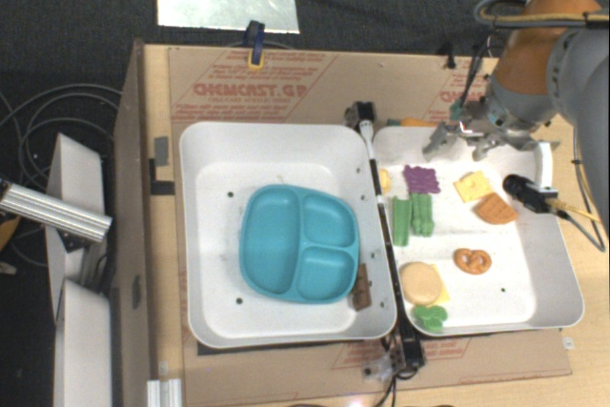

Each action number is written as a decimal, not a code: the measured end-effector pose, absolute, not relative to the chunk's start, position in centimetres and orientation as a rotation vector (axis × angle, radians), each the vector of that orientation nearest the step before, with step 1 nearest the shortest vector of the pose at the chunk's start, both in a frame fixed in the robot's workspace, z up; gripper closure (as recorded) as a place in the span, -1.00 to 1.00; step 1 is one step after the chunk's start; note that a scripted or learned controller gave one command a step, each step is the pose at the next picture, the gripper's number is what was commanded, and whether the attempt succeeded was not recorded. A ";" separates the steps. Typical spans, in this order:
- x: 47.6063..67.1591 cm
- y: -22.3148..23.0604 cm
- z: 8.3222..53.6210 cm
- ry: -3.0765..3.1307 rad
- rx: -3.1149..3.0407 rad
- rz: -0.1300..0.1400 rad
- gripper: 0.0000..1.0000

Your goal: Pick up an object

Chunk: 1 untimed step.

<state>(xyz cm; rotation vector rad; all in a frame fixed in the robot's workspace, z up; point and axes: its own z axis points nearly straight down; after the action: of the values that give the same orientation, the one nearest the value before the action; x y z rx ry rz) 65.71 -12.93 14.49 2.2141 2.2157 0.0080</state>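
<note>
The right white bin [548, 286] holds several toy foods: purple grapes [420, 178], a yellow cheese wedge [471, 187], an orange slice [495, 209], green bean pods [413, 216], a brown pretzel [473, 259], a tan bun [421, 282] and a small green piece [431, 317]. My gripper [465, 146] hangs over the bin's far edge, just above the cheese wedge and to the right of the grapes. Its two metal fingers are spread open with nothing between them.
The left white bin [214, 205] holds a blue divided plate [298, 243]. A small brown piece [362, 287] lies by that bin's right wall. A small yellow piece [384, 178] sits at the right bin's left wall.
</note>
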 end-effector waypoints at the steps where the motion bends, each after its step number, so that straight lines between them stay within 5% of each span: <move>1: 61.6 -8.2 12.1 2.232 2.216 -0.001 -1.00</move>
<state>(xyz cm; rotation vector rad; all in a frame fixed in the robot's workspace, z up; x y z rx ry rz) 61.60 -8.16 12.07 2.2164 2.2319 -0.0012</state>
